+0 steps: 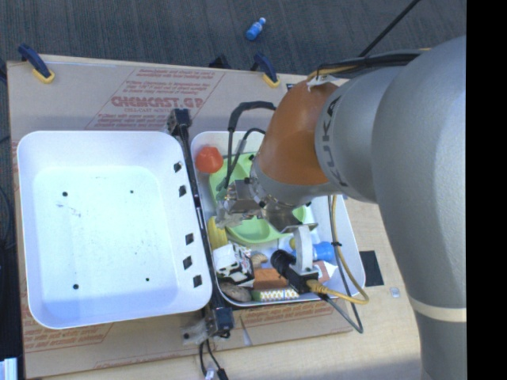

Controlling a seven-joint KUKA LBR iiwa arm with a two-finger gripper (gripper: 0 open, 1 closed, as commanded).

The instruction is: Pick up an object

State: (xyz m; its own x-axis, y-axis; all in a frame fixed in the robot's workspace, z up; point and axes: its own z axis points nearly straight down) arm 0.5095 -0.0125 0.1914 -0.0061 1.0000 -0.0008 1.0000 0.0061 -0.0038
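Grey arm (396, 125) is seen lowered over the right bin (348, 252). Gripper (242, 206) is positioned above a light-green object (255, 231), beside an orange ball (209, 160). Whether anything is clamped cannot be told.

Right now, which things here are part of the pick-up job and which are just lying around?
Part of the job:
- arm
- right bin
- orange ball
- green piece
- blue piece

Lying about:
- left bin
- cardboard sheet
- blue clamps
- blue thing on the floor
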